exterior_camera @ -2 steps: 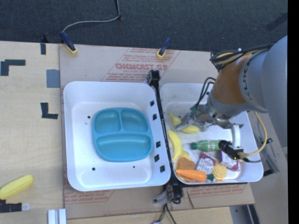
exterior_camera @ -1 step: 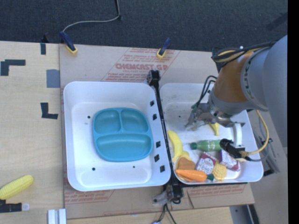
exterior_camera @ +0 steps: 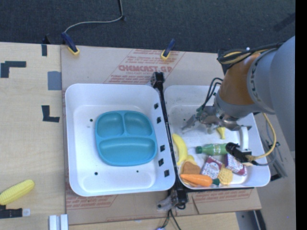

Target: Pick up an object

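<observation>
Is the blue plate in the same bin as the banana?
No, the blue plate lies in the left bin, the banana in the right one.

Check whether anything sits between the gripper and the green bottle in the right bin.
Nothing visible does. The gripper is low over the right bin, and bare white floor separates it from the green bottle. The banana lies off to the side.

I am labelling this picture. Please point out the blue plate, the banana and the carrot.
blue plate (exterior_camera: 126,138): camera view, centre of its large compartment.
banana (exterior_camera: 181,147): camera view, middle of its curve.
carrot (exterior_camera: 195,179): camera view, middle of its body.
</observation>
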Robot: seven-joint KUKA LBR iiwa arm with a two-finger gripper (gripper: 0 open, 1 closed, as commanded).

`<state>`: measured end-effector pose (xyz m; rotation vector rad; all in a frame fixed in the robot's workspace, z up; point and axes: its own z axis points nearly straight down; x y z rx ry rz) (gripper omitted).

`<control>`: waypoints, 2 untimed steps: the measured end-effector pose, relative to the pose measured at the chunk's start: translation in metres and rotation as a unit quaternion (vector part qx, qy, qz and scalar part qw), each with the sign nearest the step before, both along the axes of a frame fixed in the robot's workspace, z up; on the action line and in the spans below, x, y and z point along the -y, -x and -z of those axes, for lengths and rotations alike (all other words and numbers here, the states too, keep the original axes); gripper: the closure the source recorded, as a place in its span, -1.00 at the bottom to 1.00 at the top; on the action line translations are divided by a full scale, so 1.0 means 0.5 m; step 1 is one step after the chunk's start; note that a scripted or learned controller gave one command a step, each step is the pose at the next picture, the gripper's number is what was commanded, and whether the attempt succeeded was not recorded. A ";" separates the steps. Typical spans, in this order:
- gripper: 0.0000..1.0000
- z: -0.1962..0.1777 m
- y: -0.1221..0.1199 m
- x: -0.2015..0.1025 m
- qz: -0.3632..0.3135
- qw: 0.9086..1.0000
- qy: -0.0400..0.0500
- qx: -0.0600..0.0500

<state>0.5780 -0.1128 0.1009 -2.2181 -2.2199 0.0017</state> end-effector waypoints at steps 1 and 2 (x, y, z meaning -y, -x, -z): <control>-1.00 0.028 0.076 0.122 0.001 1.000 0.002 0.003; -1.00 0.028 0.135 0.036 0.000 1.000 0.002 0.006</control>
